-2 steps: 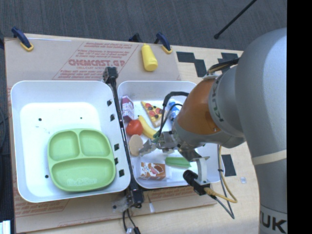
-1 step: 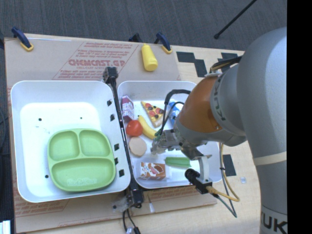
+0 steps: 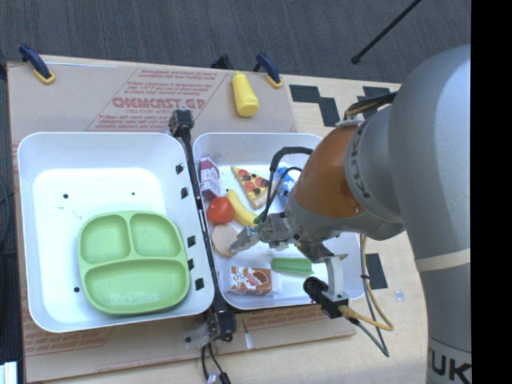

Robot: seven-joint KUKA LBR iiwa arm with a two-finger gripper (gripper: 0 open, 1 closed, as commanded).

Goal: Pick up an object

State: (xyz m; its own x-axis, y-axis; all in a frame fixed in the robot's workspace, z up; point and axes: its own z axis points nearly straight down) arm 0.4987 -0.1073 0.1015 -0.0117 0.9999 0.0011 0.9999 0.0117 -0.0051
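Arm (image 3: pixel 416 158) over the right bin (image 3: pixel 210 146).
Cardboard-covered surface (image 3: pixel 120 94) on dark carpet (image 3: pixel 200 14); green plate (image 3: pixel 132 262) left of that bin; end effector (image 3: pixel 244 238) grip: cannot tell.

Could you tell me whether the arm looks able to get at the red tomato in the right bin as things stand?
Probably yes. The gripper hangs just right of the red tomato, whose top is uncovered. The banana lies close against it, though, so the fingers may catch that too.
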